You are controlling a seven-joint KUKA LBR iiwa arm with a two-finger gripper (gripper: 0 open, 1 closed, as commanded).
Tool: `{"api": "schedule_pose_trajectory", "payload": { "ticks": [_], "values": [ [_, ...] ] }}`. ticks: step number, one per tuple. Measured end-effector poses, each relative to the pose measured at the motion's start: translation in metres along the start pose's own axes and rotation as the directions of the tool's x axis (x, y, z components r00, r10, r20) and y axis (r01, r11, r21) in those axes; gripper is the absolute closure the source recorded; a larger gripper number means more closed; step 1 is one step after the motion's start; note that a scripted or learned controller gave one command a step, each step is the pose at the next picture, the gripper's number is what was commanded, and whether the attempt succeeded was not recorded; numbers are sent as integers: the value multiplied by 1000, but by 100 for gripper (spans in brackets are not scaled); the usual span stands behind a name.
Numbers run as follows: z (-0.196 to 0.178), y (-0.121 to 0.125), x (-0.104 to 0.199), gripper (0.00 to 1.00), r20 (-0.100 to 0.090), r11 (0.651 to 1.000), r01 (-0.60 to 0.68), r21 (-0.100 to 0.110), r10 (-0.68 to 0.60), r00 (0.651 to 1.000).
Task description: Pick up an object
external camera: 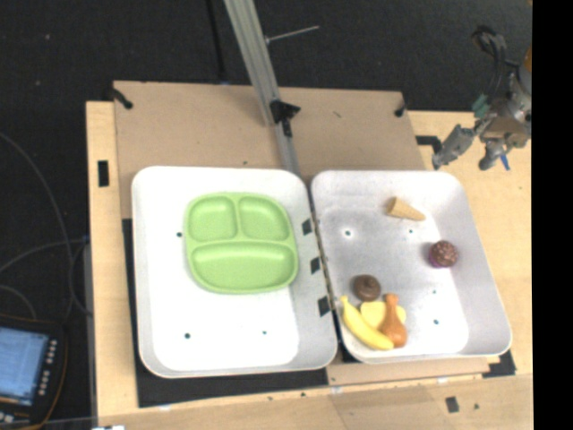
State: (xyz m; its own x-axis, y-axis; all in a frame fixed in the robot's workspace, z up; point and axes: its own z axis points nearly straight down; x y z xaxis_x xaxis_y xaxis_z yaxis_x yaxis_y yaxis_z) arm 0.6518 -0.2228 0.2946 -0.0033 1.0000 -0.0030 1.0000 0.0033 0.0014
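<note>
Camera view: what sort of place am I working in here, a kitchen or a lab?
Most likely a robot lab test bench, not a kitchen: two shallow white bins on a plywood bench, toy food such as a banana, and a green divided plate.

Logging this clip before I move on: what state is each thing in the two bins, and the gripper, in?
Green tray: flat in the left bin, nothing in its compartments.
Wedge: loose in the right bin.
Purple ball: loose, apart from the rest.
Brown ball: loose, beside the banana.
Banana: lying against the drumstick.
Drumstick: lying flat.
Gripper: open, holding nothing, beyond the right bin's far corner.
</note>
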Motion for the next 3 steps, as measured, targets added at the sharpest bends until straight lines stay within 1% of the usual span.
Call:
{"api": "schedule_pose_trajectory", "payload": {
  "ticks": [1,2,3],
  "values": [
    [0,0,0,0,0,1000,1,0,-1,1000],
    [42,2,0,0,-1,1000,0,3,0,1000],
    [105,1,-4,0,-2,1000,-3,5,3,1000]
  ]
}}
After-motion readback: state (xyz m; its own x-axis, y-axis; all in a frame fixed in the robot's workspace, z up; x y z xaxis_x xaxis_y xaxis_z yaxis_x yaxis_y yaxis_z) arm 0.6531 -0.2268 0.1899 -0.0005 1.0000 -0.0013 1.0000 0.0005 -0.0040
